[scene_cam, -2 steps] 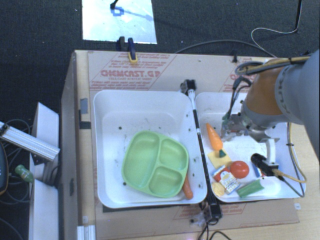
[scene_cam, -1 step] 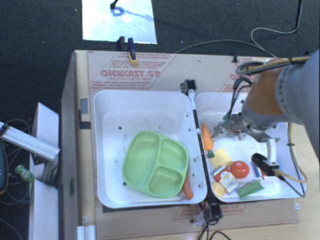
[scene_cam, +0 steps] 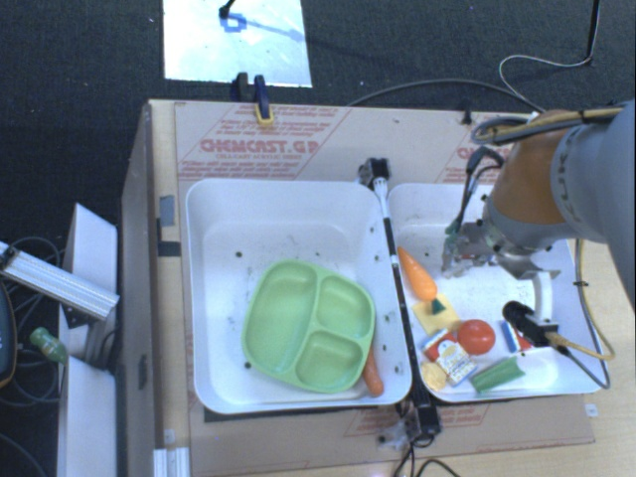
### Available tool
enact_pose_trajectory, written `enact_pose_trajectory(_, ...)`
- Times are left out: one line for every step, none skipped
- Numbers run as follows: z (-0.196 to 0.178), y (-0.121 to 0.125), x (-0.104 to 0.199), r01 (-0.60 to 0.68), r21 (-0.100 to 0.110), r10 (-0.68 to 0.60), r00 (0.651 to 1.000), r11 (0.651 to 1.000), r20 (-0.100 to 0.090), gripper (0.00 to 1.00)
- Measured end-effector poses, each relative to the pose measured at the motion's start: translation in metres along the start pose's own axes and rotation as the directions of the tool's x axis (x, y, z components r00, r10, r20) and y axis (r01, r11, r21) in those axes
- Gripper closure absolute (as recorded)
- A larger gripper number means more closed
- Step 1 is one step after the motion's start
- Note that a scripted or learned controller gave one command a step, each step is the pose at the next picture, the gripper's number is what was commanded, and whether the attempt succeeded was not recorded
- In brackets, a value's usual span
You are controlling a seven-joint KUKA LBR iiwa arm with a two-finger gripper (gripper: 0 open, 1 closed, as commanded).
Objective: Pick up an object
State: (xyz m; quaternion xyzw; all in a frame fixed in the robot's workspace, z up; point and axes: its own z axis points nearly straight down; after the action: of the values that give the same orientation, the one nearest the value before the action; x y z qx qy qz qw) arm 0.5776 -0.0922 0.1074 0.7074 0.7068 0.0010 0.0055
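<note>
The gripper (scene_cam: 459,256) hangs low over the back part of the right bin (scene_cam: 427,205), under the grey arm (scene_cam: 586,182) with its orange band (scene_cam: 527,182). Whether it is spread or pressed together cannot be told, since it shows small and dark against the white floor. Nothing is visibly caught in it.

Just in front of it and toward the divider lies an orange carrot (scene_cam: 418,274), slanting along the bin's left side, apart from the gripper. Nearer the front edge sits a yellow wedge like a piece of cheese (scene_cam: 436,313), then a red tomato (scene_cam: 476,337) beside a small printed packet (scene_cam: 453,359), and a green block-shaped piece (scene_cam: 498,374) at the front. A black cylindrical part (scene_cam: 524,324) juts over the bin's right side.

In the left bin (scene_cam: 214,207) a light green divided plate (scene_cam: 309,324) lies flat, with a second, thinner carrot (scene_cam: 372,374) beside its right rim against the bin wall.
</note>
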Motion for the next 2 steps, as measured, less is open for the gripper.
enact_pose_trajectory(0.000, 0.000, 0.000, 0.000, 0.000, 0.000, 1.000, 1.000, 0.000, 0.00)
enact_pose_trajectory(0.022, 0.036, -0.002, 0.004, 0.006, -0.004, 1.000, 1.000, -0.003, 0.00)
